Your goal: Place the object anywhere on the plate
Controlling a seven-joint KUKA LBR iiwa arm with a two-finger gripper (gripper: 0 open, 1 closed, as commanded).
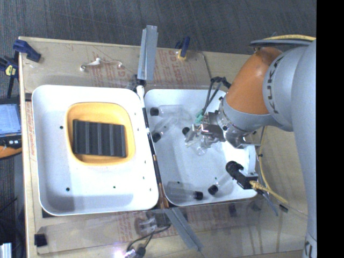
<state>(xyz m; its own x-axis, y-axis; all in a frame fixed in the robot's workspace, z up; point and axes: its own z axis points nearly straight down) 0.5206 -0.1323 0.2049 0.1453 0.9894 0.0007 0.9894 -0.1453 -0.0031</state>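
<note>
Arm (279, 90) over right bin (177, 187) | jaws (200, 136): cannot tell | plate (99, 133): one, left bin (48, 187) | bins: two

- You're looking at a robotics lab or test cell, not a home.
- Worktop (64, 233): bare plywood sheet, with blue clamps (26, 49) gripping its far edge.
- Two shallow white bins (48, 187) set side by side, metal brackets (147, 51) at the seam between them.
- Industrial arm (279, 85), grey with an orange band, loose cables (271, 193) trailing beside it.
- Floor: dark grey carpet (80, 9).
</note>
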